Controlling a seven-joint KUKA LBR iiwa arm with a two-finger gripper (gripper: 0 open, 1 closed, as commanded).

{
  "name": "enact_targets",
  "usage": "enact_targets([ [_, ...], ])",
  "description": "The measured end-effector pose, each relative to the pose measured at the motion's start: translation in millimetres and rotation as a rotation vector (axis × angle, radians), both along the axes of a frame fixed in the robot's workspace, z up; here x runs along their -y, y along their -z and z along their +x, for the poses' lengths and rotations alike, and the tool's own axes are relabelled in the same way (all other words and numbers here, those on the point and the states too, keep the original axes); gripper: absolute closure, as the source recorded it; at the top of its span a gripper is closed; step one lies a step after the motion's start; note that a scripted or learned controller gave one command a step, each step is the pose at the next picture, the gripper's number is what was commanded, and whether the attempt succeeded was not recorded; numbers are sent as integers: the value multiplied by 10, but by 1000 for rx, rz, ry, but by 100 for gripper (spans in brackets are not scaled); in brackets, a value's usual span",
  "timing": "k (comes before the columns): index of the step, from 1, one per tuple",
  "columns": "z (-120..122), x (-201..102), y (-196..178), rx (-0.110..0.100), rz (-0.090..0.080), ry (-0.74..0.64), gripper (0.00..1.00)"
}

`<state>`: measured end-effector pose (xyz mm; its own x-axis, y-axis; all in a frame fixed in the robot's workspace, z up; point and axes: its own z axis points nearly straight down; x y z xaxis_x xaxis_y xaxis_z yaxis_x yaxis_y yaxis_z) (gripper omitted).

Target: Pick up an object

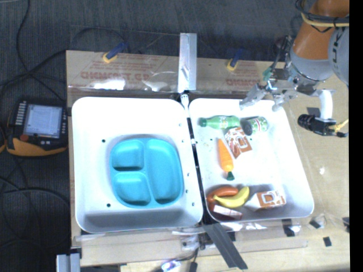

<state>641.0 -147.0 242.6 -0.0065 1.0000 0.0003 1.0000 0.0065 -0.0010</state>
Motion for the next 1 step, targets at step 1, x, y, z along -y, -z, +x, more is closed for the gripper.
enact_targets([
  [1,-213,33,1460,1,1,87,0],
])
